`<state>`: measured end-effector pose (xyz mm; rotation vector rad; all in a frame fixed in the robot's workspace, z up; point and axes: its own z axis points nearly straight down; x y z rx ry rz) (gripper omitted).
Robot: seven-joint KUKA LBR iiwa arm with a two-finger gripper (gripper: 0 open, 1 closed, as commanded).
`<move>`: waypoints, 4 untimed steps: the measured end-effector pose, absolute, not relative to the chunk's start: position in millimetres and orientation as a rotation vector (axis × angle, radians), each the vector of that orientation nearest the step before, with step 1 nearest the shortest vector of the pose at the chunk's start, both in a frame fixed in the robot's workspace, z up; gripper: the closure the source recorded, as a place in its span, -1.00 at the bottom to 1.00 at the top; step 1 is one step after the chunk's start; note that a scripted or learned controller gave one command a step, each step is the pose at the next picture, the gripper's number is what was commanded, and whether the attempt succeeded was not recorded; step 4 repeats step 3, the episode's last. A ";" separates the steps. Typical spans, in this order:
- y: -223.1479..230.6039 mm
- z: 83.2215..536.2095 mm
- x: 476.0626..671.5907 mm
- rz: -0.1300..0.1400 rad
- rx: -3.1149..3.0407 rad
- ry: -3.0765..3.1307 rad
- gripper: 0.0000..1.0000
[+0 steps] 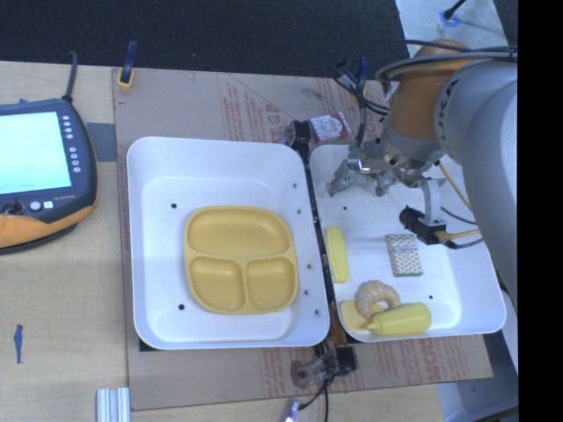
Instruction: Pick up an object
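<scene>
A pendant [40, 176] lies at the far left. The left bin [149, 236] holds a yellow tray [240, 259]. In the right bin [466, 297] lie a corn cob [336, 254], a croissant [376, 296], a yellow bottle [400, 320] and a small packet [404, 255]. The gripper [361, 183] is at the far side of this bin, its fingers spread open and holding nothing.

The pincer [359, 179] hangs over the right bin's [466, 319] far left corner, holding nothing. Nearer in that bin lie a corn cob [336, 253] along the left wall, a checked packet [404, 255], a pastry [376, 296] and a yellow bottle [400, 320]. The left bin [154, 236] holds a yellow divided tray [240, 258].
</scene>
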<state>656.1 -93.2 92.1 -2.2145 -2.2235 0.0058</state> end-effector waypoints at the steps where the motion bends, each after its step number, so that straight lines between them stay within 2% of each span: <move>1: -92.7 92.1 656.0 0.006 -2.214 -2.224 -1.00; 4: -94.9 92.1 656.1 0.005 -2.215 -2.223 -1.00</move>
